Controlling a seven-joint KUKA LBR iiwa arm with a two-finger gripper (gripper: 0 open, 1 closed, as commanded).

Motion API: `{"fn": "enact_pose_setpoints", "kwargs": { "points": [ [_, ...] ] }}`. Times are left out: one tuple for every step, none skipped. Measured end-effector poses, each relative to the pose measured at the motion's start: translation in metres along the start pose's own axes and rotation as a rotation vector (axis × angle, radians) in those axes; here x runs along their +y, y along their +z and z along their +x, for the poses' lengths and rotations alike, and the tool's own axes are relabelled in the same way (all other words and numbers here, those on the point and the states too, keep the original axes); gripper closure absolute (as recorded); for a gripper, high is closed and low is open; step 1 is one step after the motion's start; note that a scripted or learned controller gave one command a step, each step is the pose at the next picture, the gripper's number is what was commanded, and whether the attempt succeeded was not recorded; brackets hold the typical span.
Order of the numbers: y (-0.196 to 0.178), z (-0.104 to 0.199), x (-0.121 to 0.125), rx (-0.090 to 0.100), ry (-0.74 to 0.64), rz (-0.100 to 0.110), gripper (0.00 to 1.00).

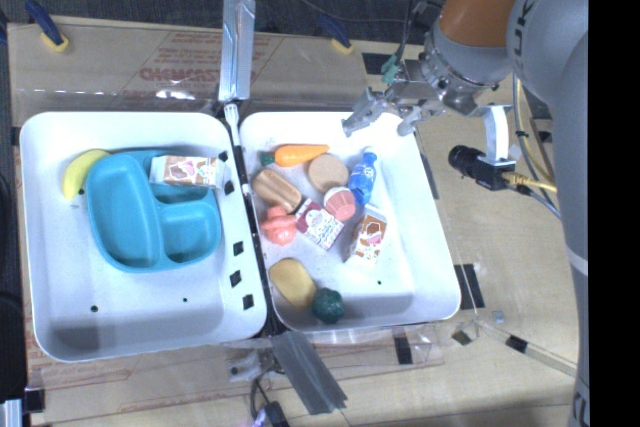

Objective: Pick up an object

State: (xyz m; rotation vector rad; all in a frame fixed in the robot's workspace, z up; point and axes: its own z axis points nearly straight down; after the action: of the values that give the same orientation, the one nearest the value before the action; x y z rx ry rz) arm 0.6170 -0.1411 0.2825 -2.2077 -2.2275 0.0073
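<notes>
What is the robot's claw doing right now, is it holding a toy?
Gripper: jaws open, holding nothing, above the far edge of the right bin.

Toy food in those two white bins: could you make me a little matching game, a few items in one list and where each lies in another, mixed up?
Things:
1. banana
2. carrot
3. broccoli
4. small carton

Places:
A. near end of the right bin
B. on the blue tray
C. left bin, beside the tray's far-left corner
D. far end of the right bin

Pairs: 1-C, 2-D, 3-A, 4-B
</notes>
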Motion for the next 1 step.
{"fn": "enact_pose_setpoints", "kwargs": {
  "points": [
    [0.1759,-0.0425,-0.045,0.0,-0.141,-0.001,0.0]
  ]
}}
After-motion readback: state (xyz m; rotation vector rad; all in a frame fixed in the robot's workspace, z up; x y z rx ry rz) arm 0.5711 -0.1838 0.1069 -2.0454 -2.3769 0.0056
